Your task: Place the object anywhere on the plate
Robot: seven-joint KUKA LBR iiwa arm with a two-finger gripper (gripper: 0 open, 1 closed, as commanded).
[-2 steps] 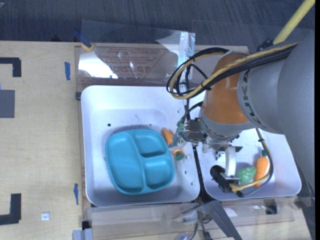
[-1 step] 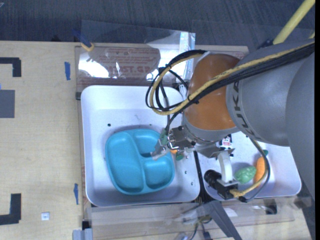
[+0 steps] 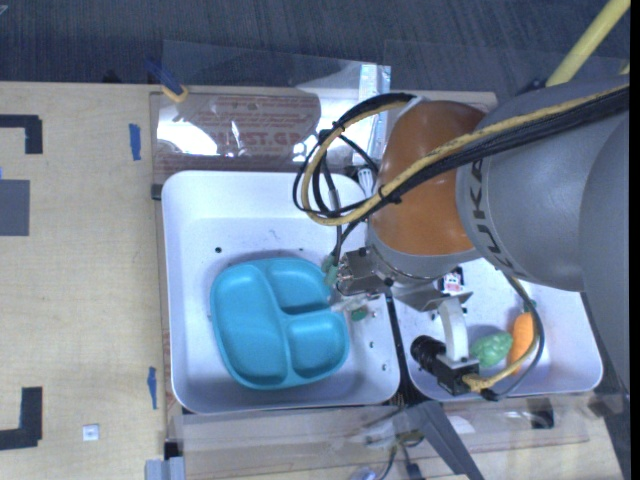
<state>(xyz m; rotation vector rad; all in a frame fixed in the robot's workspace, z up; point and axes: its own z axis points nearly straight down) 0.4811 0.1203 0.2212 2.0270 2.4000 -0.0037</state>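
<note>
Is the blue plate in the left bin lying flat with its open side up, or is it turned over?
Open side up: the blue plate lies flat, its three compartments visible from above.

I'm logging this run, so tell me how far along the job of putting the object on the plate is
Done: nothing lies on the blue plate in the left bin; its compartments look bare. In hand: the gripper hangs at the plate's right rim, with something small and green at its tip, but a grasp can't be confirmed. Left: getting an object onto the plate. An orange and a green item lie in the right bin.

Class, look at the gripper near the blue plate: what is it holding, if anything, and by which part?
It cannot be told: the gripper hangs at the blue plate's right rim, its tip too blurred and hidden.
</note>
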